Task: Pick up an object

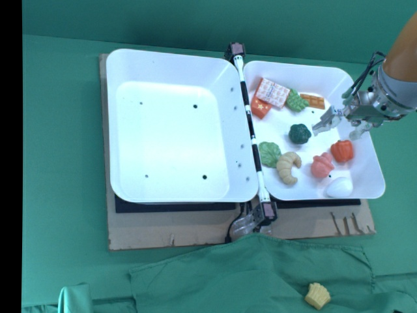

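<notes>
Fingers of the gripper (340, 125) stood apart, and we saw nothing between them. We hung over the right bin (365, 168), between the broccoli (300, 134) and the orange pepper (342, 150).

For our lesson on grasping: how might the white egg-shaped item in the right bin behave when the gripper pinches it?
The white egg looks smooth and rounded, so it may slip from the gripper or roll. It rests against the right bin's sloped wall, which probably limits access.
</notes>
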`<control>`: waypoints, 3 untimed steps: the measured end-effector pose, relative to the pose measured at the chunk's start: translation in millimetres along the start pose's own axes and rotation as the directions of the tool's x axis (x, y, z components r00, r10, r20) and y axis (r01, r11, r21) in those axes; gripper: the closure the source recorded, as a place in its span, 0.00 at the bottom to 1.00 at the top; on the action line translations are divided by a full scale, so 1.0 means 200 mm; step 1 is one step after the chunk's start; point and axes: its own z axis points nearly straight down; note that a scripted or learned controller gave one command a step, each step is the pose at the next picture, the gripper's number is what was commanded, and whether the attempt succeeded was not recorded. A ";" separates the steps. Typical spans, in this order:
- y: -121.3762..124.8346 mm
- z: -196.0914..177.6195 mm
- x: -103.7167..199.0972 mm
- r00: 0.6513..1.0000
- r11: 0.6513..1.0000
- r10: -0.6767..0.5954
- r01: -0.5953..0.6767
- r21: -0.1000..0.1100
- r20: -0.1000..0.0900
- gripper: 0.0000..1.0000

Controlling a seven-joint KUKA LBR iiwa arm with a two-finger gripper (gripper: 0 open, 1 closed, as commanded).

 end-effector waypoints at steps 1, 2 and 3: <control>0.24 -0.02 -0.14 1.000 1.000 -0.002 0.002 -0.006 0.003 0.00; 0.23 0.09 -0.13 1.000 1.000 -0.001 0.001 0.001 0.001 0.00; 0.23 0.02 -0.14 1.000 1.000 0.003 -0.003 -0.007 0.005 1.00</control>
